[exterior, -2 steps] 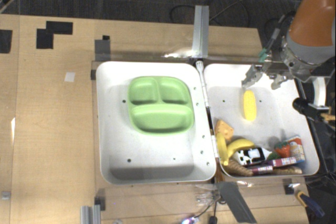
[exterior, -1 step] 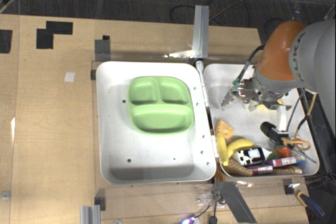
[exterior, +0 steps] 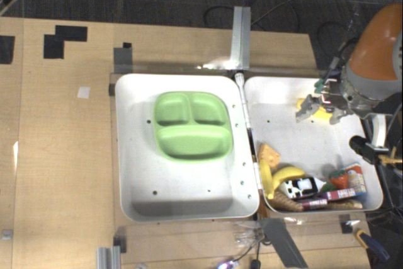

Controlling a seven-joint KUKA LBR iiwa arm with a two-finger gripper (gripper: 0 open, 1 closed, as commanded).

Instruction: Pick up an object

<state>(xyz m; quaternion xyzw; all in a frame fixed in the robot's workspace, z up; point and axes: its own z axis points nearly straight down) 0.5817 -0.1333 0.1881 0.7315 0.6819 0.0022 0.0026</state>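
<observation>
My gripper (exterior: pixel 322 109) hangs over the upper right part of the right bin (exterior: pixel 277 107), below the grey arm with its orange band (exterior: pixel 376 50). A small yellow object (exterior: pixel 322 114) sits between the two fingers and fills the gap between them. I cannot tell whether it is lifted off the bin floor. More objects lie in a heap along the bin's near edge: a yellow banana (exterior: pixel 284 174), a tan wedge (exterior: pixel 269 154), a black-and-white item (exterior: pixel 300 186), a red piece (exterior: pixel 340 181) and a long dark tube (exterior: pixel 329 198).
A green divided plate (exterior: pixel 192 125) lies in the left bin (exterior: pixel 135 154). A metal post (exterior: pixel 241 38) stands behind the divider between the bins. Black cables trail over the bench at the back right.
</observation>
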